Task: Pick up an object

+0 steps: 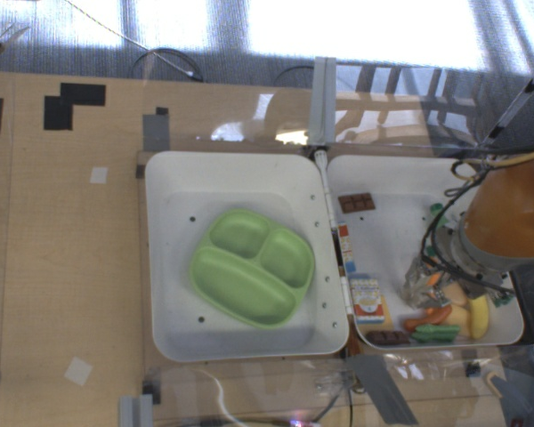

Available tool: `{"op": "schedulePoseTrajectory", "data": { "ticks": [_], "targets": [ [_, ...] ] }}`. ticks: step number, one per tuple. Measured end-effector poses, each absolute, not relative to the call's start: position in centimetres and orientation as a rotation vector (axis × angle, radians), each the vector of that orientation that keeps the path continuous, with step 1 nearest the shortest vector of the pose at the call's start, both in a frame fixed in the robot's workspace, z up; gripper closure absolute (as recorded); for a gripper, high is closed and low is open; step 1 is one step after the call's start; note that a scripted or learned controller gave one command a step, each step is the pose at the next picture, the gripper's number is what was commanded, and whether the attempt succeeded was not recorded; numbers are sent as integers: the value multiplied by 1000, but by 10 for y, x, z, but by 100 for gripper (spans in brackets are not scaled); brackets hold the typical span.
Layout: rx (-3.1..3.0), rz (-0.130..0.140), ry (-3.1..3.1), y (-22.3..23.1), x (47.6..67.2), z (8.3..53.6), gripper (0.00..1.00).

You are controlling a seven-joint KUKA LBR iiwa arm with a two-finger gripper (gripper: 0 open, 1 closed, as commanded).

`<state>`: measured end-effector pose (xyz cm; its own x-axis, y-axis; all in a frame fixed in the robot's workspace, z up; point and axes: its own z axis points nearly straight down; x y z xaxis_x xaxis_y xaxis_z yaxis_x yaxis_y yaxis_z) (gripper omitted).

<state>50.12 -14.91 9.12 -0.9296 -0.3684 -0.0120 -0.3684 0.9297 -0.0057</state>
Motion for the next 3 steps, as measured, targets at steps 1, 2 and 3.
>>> {"op": "schedulePoseTrajectory", "data": {
  "ticks": [1, 2, 3],
  "targets": [
    [-619, -11, 3060, -124, 513, 254, 100],
    [-654, -1, 3062, -59, 516, 264, 100],
    [-1161, 3, 2919, -117, 496, 133, 100]
  ]
}}
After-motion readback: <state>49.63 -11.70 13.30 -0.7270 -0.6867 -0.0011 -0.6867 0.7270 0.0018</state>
